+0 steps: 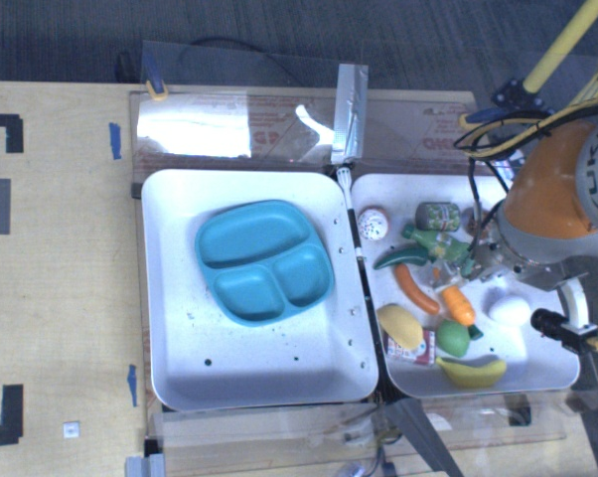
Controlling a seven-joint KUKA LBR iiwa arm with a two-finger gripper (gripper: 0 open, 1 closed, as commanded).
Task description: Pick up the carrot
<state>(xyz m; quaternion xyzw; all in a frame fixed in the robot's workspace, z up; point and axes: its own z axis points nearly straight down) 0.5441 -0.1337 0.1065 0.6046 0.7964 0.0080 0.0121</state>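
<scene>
Orange and short, with a green top, the carrot (458, 304) lies in the right-hand bin (547, 366), and I will take it as my landmark. It rests on the bin floor among the other toy food: a longer orange-red sausage (415, 289) just to its left, a green pepper (401, 256) beyond that, a lemon (399, 326) down to its left, a green lime (454, 339) touching its lower end, a banana (472, 370) further below, and a white egg (509, 312) to its right. From where I stand the carrot is not yet lifted, so the whole pick looks to be left to do. The gripper (478, 263) hangs just above and to the right of the carrot, close over its upper end, at the tip of the grey arm (552, 192) with its orange band. Its tip is a dark tangle against the clutter, and I cannot tell whether it is spread or closed, nor whether it touches the carrot. Well to the carrot's left, the other bin holds a blue divided plate (265, 260).
</scene>
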